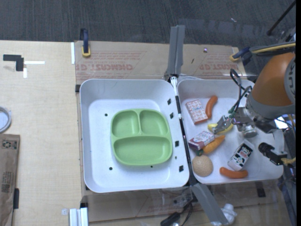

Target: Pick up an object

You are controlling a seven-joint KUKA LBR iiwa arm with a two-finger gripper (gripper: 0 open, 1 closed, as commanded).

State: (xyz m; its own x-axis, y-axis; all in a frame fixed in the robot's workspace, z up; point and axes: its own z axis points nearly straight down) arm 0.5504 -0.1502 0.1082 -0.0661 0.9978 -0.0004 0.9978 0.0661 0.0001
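Seemingly from the camera view, the gripper (225,124) hangs low in the right bin (263,175), right over a yellow banana-like toy (221,128); whether its tool is clenched or released I cannot tell, and nothing is clearly grasped. That toy, lying between a carrot (214,144) nearer and a small pink packet (196,111) farther left, looks light, stiff and smooth, so likely slippery; I would judge the best hold across its narrow middle, since the carrot crowds its near side.
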